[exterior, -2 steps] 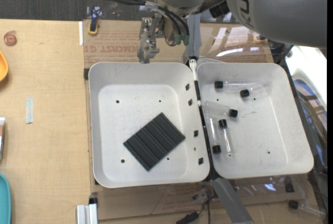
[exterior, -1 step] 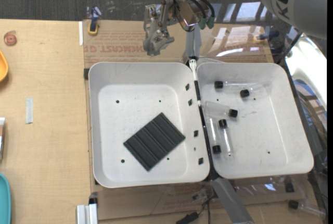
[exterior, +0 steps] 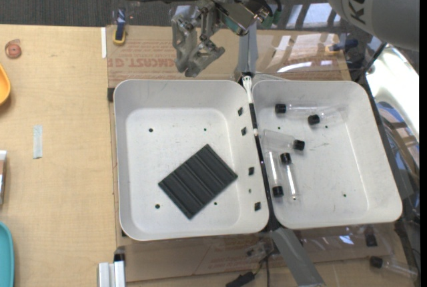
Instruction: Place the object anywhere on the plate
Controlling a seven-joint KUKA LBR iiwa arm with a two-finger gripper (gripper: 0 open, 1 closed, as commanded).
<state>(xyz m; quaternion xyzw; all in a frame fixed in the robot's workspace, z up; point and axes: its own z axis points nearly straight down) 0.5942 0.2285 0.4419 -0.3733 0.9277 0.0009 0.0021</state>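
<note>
Clear plastic vials (exterior: 287, 165) with black caps lie scattered in the right bin (exterior: 373, 145). Dark ribbed plate (exterior: 198, 181) sits flat in the left bin (exterior: 133, 145). My end effector (exterior: 193, 55) hangs above the left bin's far rim, well apart from the vials, holding nothing.

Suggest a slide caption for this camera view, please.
Gripper above left bin with dark ribbed plate; clear vials in right bin.
</note>
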